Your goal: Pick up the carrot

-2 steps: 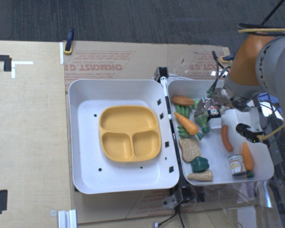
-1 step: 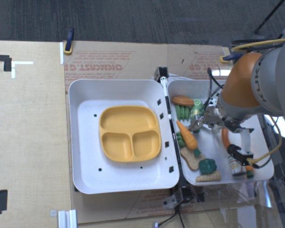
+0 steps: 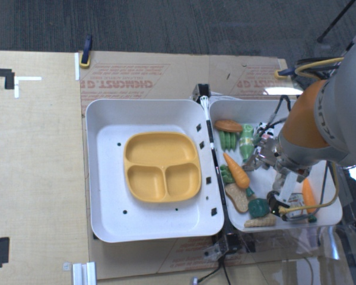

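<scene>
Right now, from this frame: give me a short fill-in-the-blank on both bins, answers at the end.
1. The yellow plate lies in the ____ bin as the camera sees it.
2. The yellow plate has ____ compartments.
3. The carrot in the right bin is coloured ____.
4. The arm reaches over the ____ bin.

Missing words: left; three; orange; right
</scene>
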`<state>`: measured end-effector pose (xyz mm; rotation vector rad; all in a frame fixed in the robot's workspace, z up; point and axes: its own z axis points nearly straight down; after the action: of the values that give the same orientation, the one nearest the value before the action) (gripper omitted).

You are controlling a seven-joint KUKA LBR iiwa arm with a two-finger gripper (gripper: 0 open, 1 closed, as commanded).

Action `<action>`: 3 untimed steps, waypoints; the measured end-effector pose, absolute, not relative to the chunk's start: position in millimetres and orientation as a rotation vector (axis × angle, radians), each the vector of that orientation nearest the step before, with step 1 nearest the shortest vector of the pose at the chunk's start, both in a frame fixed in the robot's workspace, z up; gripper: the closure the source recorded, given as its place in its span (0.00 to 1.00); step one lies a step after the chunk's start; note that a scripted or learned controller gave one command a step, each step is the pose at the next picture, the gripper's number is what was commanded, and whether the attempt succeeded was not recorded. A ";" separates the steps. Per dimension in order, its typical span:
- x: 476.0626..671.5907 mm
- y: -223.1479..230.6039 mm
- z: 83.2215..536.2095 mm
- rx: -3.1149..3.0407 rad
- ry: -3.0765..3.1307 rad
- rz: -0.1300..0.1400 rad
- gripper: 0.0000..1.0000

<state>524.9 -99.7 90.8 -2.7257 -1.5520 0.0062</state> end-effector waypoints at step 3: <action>526.3 -177.7 91.6 -3.093 -0.517 0.005 0.00</action>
<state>526.3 -177.7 91.6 -3.0933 -0.5167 0.0050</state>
